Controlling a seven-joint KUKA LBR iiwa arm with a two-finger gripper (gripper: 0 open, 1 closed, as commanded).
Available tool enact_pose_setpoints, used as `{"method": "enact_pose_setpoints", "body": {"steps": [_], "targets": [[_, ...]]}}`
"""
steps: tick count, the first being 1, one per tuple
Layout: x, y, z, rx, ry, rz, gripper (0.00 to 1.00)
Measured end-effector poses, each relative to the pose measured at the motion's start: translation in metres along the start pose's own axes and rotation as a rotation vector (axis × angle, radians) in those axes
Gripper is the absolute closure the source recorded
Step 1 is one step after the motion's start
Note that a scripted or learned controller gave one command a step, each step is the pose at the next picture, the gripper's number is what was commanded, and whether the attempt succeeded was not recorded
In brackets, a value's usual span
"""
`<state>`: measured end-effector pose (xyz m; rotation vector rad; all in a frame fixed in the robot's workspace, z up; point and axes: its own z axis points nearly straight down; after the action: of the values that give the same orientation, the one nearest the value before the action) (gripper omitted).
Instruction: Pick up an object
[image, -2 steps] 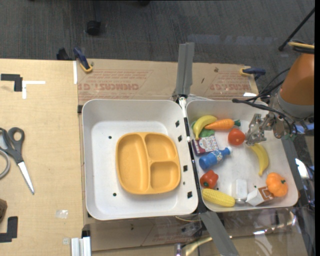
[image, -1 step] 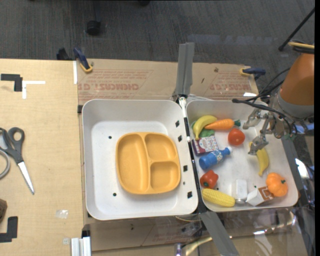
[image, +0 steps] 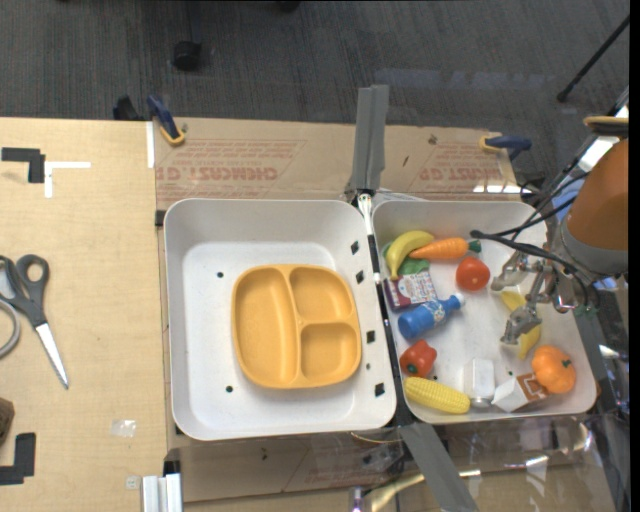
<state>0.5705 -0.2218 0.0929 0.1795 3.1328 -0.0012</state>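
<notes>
Two white bins sit side by side across the middle of the frame, their inner rims touching. The left bin (image: 190, 300) holds an orange divided plate (image: 297, 326) near its middle, with bare white floor all round it. The right bin (image: 470, 340) is crowded: a banana (image: 403, 246) and a carrot (image: 440, 248) lie along its upper rim, a tomato (image: 472, 273) just below them, a blue bottle (image: 428, 316) and a small labelled packet (image: 412, 289) hard against the left wall, a red pepper (image: 418, 357) and an ear of corn (image: 435, 396) toward the lower left corner, a small white block (image: 483, 377) beside the corn, and a small orange pumpkin (image: 553, 369) in the lower right corner. Open floor remains in the bin's centre. The gripper (image: 527, 322) hangs over the right side of this bin, above the pumpkin, its jaws slightly apart around a small yellow piece (image: 529, 338); whether they grip it I cannot tell. The wooden table (image: 80, 300) fills the left of the frame, bearing scissors (image: 38, 312) at its left edge. Flattened cardboard (image: 260, 165) lies under the bins, and grey carpet (image: 300, 50) runs along the top.
</notes>
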Motion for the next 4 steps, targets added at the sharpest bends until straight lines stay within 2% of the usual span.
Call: {"method": "enact_pose_setpoints", "body": {"steps": [1,2,3,4], "targets": [[-0.002,0.002,-0.011,0.002,-0.005,-0.004,1.0],[-0.002,0.002,-0.011,0.001,-0.005,-0.004,0.0],[0.048,-0.006,0.0,0.0,0.001,0.01,0.0],[0.045,-0.005,-0.01,0.002,-0.004,0.006,1.0]]}}
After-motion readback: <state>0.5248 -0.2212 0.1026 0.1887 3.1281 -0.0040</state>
